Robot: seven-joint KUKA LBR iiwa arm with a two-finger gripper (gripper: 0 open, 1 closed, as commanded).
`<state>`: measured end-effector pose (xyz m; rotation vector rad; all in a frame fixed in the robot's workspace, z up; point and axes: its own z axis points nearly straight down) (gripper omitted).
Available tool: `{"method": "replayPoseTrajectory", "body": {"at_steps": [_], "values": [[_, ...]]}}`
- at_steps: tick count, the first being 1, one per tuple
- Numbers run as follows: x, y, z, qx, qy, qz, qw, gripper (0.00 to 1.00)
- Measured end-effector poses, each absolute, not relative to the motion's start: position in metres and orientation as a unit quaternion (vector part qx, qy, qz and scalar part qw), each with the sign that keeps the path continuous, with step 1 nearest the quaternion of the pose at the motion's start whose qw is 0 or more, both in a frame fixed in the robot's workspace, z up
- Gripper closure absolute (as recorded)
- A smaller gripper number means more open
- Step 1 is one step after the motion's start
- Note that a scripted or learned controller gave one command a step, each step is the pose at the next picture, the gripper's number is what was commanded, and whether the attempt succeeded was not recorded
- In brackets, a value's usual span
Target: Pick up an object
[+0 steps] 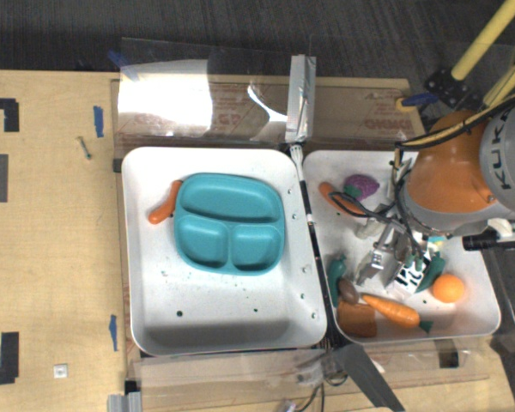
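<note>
**Arm low over the right bin, clutter half hidden**

From my seat a good deal is masked. The arm, with its orange band, comes in from the right and covers much of the right bin; its far corner is lost behind the wrist. The gripper hangs low among the toys, metal against clutter, and I cannot tell how its claw stands or whether anything sits in it. A dark teal piece just right of the gripper is partly covered and I cannot name it.

Counting what I can see in the right bin: one orange ball near the right wall, one carrot lying along the near side, one brown block in the near left corner touching the carrot's end, one purple item near the far wall, and one thin orange piece beside it, part hidden by cable.

The left bin holds one teal divided plate with three compartments, and one orange sausage-shaped toy touching its left rim, partly tucked under it.
</note>
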<state>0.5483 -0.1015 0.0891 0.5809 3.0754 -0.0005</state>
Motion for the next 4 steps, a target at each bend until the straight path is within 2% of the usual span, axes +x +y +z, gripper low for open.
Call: {"method": "replayPoseTrajectory", "body": {"at_steps": [1,2,3,4], "values": [[0.483,-0.16,0.111,0.14,0.99,-0.0012,0.002,0.0],[0.54,-0.147,0.165,0.202,0.979,0.0003,0.005,0.0],[0.501,-0.176,0.088,0.175,0.984,0.0,0.006,0.0],[0.505,-0.169,0.1,0.17,0.985,0.0037,0.01,1.0]]}}
